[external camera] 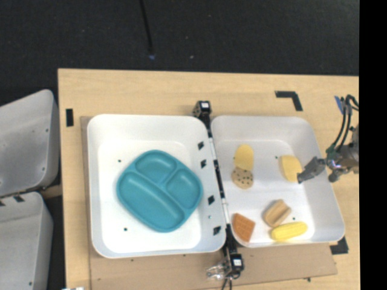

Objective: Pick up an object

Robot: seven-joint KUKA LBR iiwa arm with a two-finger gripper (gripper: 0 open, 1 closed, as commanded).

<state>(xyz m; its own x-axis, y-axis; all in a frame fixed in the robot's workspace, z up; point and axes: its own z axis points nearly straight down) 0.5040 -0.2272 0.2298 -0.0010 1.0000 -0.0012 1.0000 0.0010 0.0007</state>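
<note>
Pale wooden bench (pixel 151 92) on dark floor, bearing two shallow white bins. Left bin (pixel 103 138): glossy teal divided plate (pixel 158 190). Right bin (pixel 302 132): smooth toy foods, among them a yellow wedge (pixel 290 167), speckled cookie (pixel 242 177), tan block (pixel 276 212), orange slice (pixel 243 226), corn cob (pixel 288 230). Gripper (pixel 309 170) just beside the wedge, holding nothing; finger spread impossible to tell. Best centred over the wedge before closing.
</note>
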